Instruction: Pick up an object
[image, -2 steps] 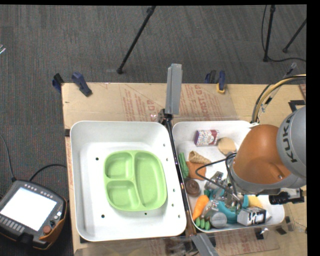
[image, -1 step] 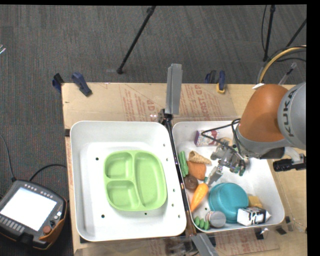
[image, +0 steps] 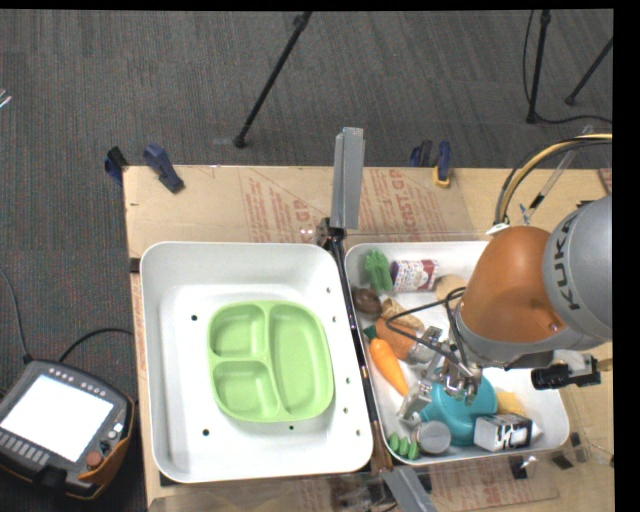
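**Operator:** I have the gripper (image: 440, 385) low in the right bin (image: 556, 432), toward its front edge. It sits just over the teal toy (image: 462, 408), with the carrot (image: 389, 366) just to its left.

**Second:** Are the fingers open or shut?

**Operator:** I cannot tell. The metal parts run together against the clutter, and I see nothing clearly caught between them.

**Second:** So which way does the target lie?

**Operator:** Almost straight below, and a shade toward the bin's front edge. I take the teal toy as the target. Its body stretches left to right along that edge, between a grey cap (image: 434, 437) by the front-left corner and a small carton (image: 503, 432) nearer the front-right.

**Second:** And the carrot?

**Operator:** It lies slantwise, from the bin's middle down toward the front-left corner, beside the gripper and not under it.

**Second:** The left bin?

**Operator:** The left bin (image: 165, 400) holds a green divided tray (image: 270, 362), well apart from the tool. My judgement is that the coming move is a short drop, not a reach.
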